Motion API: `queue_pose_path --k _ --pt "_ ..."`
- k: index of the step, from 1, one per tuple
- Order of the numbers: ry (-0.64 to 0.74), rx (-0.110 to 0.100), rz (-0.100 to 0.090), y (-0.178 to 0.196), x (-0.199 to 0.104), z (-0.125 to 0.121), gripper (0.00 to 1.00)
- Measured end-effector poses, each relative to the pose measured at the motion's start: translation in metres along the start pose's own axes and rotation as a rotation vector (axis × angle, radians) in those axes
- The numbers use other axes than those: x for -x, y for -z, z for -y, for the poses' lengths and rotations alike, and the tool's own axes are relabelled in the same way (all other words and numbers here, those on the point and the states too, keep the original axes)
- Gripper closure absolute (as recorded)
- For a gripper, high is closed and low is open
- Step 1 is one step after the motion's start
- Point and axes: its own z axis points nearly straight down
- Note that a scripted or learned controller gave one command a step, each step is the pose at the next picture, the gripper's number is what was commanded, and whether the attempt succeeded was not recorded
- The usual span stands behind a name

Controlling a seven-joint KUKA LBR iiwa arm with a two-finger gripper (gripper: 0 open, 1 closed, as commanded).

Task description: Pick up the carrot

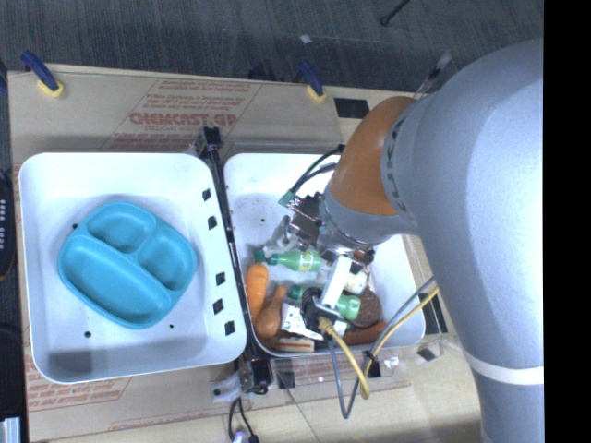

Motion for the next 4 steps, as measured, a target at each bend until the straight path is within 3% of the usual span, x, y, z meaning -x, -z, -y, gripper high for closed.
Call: queue_pose_path --k 1,2,3,4 --pt "-0.015 -0.005 0.002 -0.001 -0.012 0.041 0.00" --pt "-0.098 -0.005 0.007 -0.062 0.032 -0.043 0.00" --pt "-0.171 0.011 -0.010 -0.094 0.031 -0.025 0.00" --pt "-0.429 0.006 -0.008 0.026 0.028 -0.116 0.00"
